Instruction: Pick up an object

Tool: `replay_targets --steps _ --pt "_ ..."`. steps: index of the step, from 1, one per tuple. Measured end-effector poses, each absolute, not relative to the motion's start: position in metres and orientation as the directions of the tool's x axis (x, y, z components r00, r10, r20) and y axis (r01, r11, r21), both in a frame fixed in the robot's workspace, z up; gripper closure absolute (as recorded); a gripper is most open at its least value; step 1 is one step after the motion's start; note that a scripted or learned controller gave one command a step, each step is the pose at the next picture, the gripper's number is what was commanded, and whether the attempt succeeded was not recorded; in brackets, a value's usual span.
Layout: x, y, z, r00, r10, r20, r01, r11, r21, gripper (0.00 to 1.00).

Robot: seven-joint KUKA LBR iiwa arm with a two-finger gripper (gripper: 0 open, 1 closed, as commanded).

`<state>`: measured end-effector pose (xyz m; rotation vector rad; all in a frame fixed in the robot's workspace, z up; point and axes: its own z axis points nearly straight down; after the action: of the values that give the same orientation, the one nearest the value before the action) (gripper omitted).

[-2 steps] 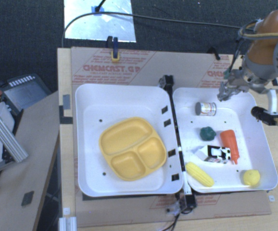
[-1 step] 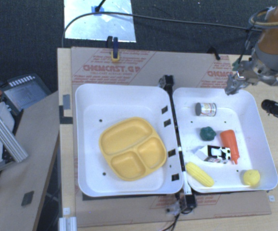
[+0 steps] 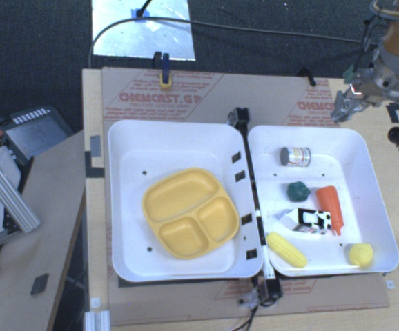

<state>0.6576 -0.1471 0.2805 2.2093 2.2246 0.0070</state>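
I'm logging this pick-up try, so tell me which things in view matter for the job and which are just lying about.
For the job: gripper; can, green lump, carrot, black-and-white packet, corn cob, lemon, all in the right bin.

Lying about: yellow divided tray in the left bin; yellow clamp.

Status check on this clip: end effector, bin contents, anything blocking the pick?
End effector hovering above right bin's far corner, nothing between its fingers. Can, carrot, corn, lemon all lying in that bin. Path unobstructed.
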Motion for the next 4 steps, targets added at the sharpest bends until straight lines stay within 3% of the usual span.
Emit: replay_targets --steps 3,4 --pt "0.644 0.022 0.259 -0.010 1.000 0.002 1.000 0.010 0.002 1.00" --pt "0.650 0.070 0.241 -0.009 1.000 0.002 1.000 0.009 0.001 1.00"
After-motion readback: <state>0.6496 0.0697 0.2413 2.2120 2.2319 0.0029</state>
